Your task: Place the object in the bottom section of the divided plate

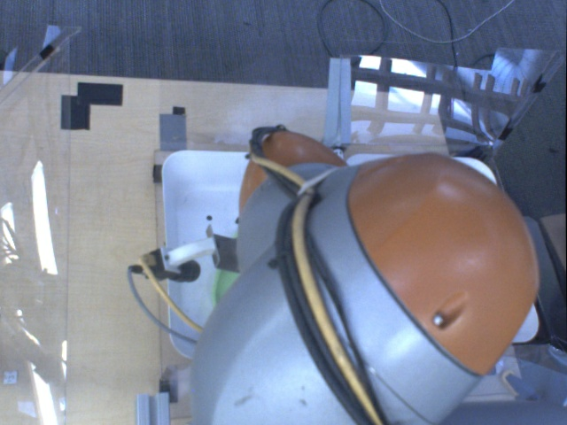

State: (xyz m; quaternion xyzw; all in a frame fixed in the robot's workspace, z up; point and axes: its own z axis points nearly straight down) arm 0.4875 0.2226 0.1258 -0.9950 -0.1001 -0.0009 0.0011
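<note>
Starting at your left, you see the pale wooden bench [97, 237] with a black L-shaped mark [87, 103] near its far edge and glare streaks from a clear panel across it. Moving right, you reach the left white bin [182, 193]; its left wall and a strip of bare white floor are what you can see, with a few small dark specks on that floor. At the bin's left rim a white fitting [188, 255] with a dark tip pokes out over the edge, and a grey cable [146, 301] loops from it down across the bench. Just right of that fitting, low in the bin, you catch a small patch of light green [226, 283], the one item visible inside, too covered to identify; whether it is the task's object or part of the divided plate, you cannot tell. Beyond it the arm [372, 299] covers most of the bins, its grey body and big orange dome close to the lens, with black and yellow cables running over it. The gripper's jaws are hidden under that bulk, so you cannot tell how they stand. Far right, a sliver of the second bin's rim [483, 166] peeks out below a metal frame [425, 96]
</note>
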